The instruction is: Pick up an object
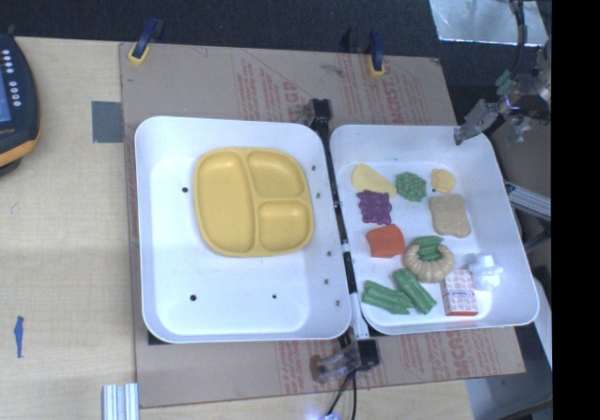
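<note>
- Toy foods [417,235] lie in the white bin on the right of the view [514,221], well apart from the gripper.
- Nearest in that bin are some green beans [398,295] and a small red and white carton [459,294]. They sit by the near rim.
- Just past the carton is a crumpled white thing [485,271].
- A tan ring [429,263] sits in the middle, touching a green piece [427,245] behind it.
- An orange-red piece [385,240] lies beside the ring. A tan slice [450,215] lies on the ring's other side, farther back.
- Purple grapes [375,207] come next. Behind them are a yellow piece [372,178], a green leafy piece [410,186] and a small yellow bit [443,180].
- The other white bin [234,320] holds a yellow plate [253,201] with three parts.
- Both bins sit on a brown cardboard sheet [281,81] on the wooden surface [56,268].
- The gripper [466,130] hangs over the far corner of the bin with the toy foods. It holds nothing that I can see, and I cannot tell if it is spread or closed up.
- Two blue clamps [145,38] pinch the far edge of the cardboard.
</note>
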You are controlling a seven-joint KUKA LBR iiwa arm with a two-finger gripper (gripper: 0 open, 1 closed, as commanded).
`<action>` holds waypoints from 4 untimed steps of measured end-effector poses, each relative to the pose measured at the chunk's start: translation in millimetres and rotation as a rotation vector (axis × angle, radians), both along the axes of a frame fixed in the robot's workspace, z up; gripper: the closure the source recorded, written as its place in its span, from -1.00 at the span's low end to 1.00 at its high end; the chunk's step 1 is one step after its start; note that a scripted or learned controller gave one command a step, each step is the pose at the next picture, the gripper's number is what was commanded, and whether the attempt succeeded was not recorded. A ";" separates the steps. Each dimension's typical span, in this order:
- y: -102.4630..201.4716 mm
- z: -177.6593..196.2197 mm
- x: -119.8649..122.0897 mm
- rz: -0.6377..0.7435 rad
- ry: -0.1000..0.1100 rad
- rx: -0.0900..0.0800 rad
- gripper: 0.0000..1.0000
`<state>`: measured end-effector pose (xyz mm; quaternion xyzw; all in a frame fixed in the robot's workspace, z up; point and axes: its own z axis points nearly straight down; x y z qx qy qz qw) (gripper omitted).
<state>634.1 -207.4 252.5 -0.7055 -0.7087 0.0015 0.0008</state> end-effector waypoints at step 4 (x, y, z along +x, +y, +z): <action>144.2 -53.2 25.3 0.009 -0.012 0.004 -1.00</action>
